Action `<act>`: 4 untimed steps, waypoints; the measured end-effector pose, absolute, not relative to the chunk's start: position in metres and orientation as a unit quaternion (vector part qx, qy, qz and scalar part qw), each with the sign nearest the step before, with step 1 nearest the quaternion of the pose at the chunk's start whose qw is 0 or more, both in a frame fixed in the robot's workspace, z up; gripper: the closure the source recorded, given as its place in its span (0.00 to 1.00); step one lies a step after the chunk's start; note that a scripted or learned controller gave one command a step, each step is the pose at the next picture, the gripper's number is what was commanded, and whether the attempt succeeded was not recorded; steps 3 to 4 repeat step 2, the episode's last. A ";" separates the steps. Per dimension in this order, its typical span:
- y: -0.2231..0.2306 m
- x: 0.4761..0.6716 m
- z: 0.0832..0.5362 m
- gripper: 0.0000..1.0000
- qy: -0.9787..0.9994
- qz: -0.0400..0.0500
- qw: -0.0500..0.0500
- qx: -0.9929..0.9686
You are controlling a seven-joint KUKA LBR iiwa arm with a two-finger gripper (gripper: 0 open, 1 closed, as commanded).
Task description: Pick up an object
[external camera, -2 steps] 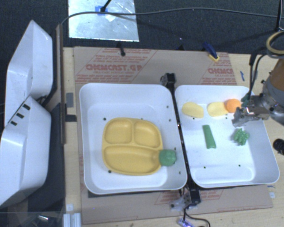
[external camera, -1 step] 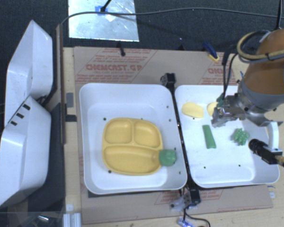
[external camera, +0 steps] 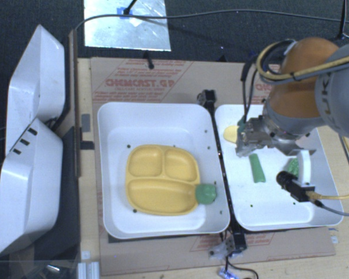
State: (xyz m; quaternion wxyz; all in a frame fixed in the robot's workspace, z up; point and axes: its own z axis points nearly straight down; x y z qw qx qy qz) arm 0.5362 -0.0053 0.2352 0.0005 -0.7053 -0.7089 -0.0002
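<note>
In the left bin (external camera: 157, 112) we saw a yellow divided plate (external camera: 161, 179) filling much of the floor, a green ball (external camera: 206, 193) touching its right edge, with bare room along the far wall. In the right bin (external camera: 267, 220), a yellow piece (external camera: 230, 133) lay near the left wall and a green stick (external camera: 257, 168) mid-floor; the near half stood open. The gripper (external camera: 248, 144) hung just beside the stick's far end; whether clenched or released, we could not tell.
</note>
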 end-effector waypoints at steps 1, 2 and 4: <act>0.043 0.538 0.239 1.00 -0.709 -0.001 0.000 -0.705; 0.090 0.547 0.238 1.00 -0.709 -0.001 0.000 -0.705; 0.090 0.547 0.238 1.00 -0.709 -0.001 0.000 -0.705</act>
